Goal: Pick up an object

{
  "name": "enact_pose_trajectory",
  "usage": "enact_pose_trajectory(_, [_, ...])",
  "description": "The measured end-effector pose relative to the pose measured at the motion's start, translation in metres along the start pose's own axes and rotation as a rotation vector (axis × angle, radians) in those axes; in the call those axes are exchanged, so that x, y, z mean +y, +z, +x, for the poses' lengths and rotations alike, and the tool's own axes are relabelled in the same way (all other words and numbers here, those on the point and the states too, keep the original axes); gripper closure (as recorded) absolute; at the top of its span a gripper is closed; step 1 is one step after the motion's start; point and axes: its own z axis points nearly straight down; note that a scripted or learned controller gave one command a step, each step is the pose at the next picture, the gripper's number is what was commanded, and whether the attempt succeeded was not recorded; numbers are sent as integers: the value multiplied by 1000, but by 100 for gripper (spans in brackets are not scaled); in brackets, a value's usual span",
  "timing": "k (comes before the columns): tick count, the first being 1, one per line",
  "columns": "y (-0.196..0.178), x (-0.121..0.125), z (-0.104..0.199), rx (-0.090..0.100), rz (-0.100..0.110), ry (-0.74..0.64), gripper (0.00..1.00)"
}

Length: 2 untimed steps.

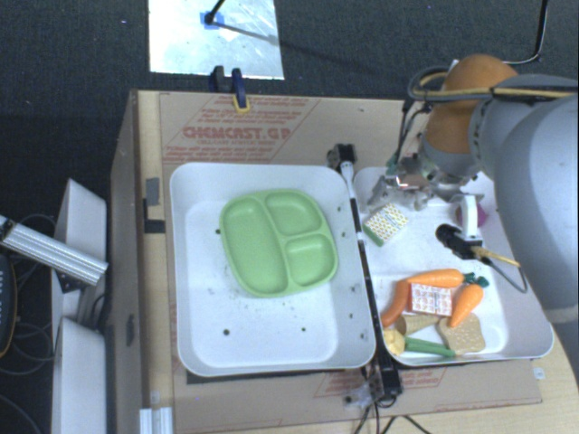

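The left bin (194,333) is occupied by a green divided plate (279,242) lying flat. In the right bin (525,337), a small checkered packet (386,223) is seen near the dividing wall, with the tool (404,186) positioned just above and beside it. Further forward, two toy carrots (457,298), a red-and-white card (431,298) and a bread slice (465,334) are clustered together. The approach step is judged to be in hand (no object is seen lifted). Whether the tool is released or clenched cannot be told; nothing is seen grasped. A descent onto the packet would be required next.
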Motion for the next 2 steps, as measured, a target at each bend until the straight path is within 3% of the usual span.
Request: enact_pose_trajectory(2, [0, 0, 2, 0, 0, 0, 0])
